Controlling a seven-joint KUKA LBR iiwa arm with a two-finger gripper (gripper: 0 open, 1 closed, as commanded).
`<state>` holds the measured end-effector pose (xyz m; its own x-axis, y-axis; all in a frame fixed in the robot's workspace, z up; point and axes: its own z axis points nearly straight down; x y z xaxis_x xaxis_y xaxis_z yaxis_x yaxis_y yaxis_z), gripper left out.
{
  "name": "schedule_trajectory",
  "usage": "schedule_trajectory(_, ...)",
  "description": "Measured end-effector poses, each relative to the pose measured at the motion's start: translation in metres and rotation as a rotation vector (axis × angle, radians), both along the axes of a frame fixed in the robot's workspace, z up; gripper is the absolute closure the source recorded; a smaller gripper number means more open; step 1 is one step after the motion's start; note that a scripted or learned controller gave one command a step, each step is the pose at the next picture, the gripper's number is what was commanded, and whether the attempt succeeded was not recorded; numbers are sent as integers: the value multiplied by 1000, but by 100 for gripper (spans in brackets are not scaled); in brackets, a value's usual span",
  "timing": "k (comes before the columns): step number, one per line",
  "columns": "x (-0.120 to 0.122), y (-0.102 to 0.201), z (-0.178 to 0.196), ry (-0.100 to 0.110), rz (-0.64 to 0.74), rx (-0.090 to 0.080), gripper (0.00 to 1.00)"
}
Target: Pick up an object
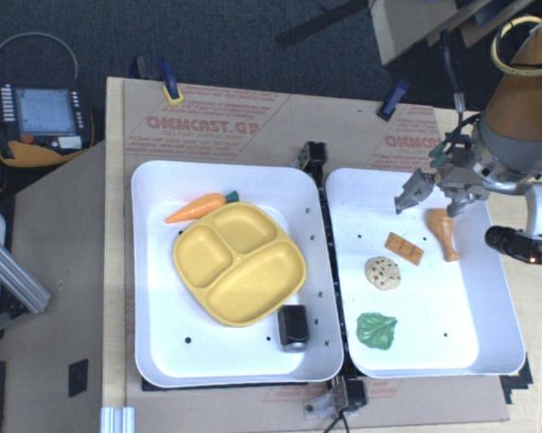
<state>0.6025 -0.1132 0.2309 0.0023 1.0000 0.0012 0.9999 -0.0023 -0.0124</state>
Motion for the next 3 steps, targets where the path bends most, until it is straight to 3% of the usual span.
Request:
schedule_trajectory(1, 2, 0, 8, -13, 3, -1, 0)
schedule_trajectory(3, 2, -10, -87, -11, 2, -1, 0)
